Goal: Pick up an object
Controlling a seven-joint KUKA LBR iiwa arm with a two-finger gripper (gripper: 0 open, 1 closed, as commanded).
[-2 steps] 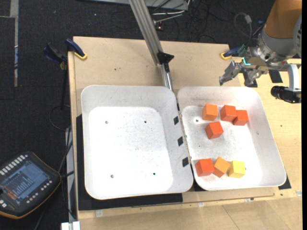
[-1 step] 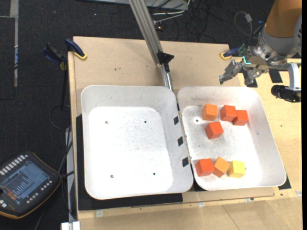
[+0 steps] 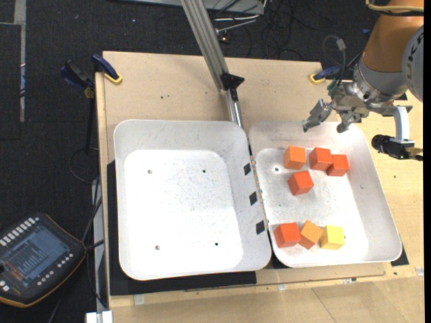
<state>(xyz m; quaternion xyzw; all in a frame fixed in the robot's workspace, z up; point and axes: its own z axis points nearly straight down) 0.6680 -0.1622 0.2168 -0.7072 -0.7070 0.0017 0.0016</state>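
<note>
Nearest the camera, along the lower edge of the right bin (image 3: 377,200), three blocks sit in a row: a red-orange block (image 3: 287,234), a lighter orange block (image 3: 311,233) turned at an angle and touching it, and a yellow block (image 3: 333,237) just beside that one. These three are packed close, so fingers coming down around any of them would likely strike a neighbour.

Toward the middle of the frame's right half, a single red-orange cube (image 3: 300,182) stands apart from the rest with bare bin floor on all sides. That makes it the best candidate for a clean pick, in my judgement.

Above it, a second row holds an orange block (image 3: 294,157), a red block (image 3: 320,158) and another red block (image 3: 338,165), the last two touching.

Farthest back, in the upper right of the frame, the gripper (image 3: 332,121) hangs over the bin's upper rim, its two fingers spread apart and nothing between them. The left bin (image 3: 135,140) lies beside it, to the left of the frame.

To do this step well, the arm should travel toward the lower left of its present spot, centre over the lone cube, turn the wrist so the fingers face two flat sides, and descend straight before squeezing.
</note>
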